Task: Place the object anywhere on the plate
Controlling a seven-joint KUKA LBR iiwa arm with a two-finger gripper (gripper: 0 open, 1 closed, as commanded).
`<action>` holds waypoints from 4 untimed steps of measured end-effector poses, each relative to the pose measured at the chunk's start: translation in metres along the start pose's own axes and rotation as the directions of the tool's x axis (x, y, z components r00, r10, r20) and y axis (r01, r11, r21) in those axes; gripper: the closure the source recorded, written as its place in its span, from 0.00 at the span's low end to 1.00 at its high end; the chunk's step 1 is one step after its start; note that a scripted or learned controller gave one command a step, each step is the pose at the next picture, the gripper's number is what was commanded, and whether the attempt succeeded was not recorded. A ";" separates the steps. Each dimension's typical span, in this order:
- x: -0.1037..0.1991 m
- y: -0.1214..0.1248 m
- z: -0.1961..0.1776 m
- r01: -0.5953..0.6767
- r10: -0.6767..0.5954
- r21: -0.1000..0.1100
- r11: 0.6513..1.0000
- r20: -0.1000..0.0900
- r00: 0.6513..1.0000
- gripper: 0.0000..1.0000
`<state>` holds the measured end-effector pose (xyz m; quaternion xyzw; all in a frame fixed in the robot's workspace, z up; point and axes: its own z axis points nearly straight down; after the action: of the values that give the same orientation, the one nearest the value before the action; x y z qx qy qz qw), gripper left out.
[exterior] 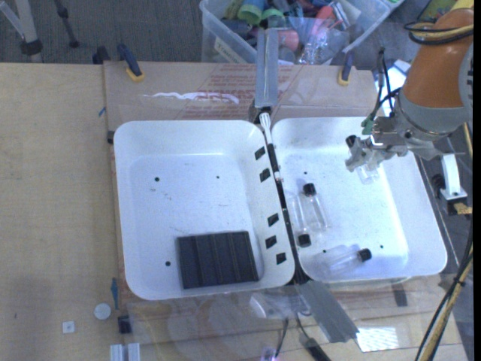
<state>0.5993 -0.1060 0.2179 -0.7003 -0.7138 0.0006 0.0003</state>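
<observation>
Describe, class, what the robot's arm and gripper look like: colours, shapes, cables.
The arm is rounded, with a broad orange band above a grey wrist. Dark cables run down its side to a small green part. The gripper is small and pale grey metal.

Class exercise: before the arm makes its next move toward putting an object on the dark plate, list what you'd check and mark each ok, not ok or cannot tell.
1. Dark ribbed plate lies flat in the left bin, nothing on it: ok.
2. Objects available: two clear bottles with black caps, one upright-lying, one near the front, in the right bin: ok.
3. Gripper sits over the right bin, above its rear part: ok.
4. Object between the fingers: cannot tell.
5. Gripper lined up over a bottle: not ok, both lie nearer the front.
</observation>
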 end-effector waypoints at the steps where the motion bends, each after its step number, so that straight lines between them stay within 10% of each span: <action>1: 0.052 -0.023 -0.066 -0.435 0.435 0.000 0.900 0.000 0.900 1.00; 2: 0.122 0.004 -0.048 -0.717 0.717 0.000 0.698 0.000 0.698 1.00; 3: 0.205 0.021 -0.034 -0.920 0.920 0.000 0.391 -0.002 0.391 1.00; 4: 0.328 0.050 0.032 -0.927 0.927 0.000 0.374 -0.002 0.374 1.00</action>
<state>0.6427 0.2232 0.1855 -0.9798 -0.1997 -0.0004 0.0003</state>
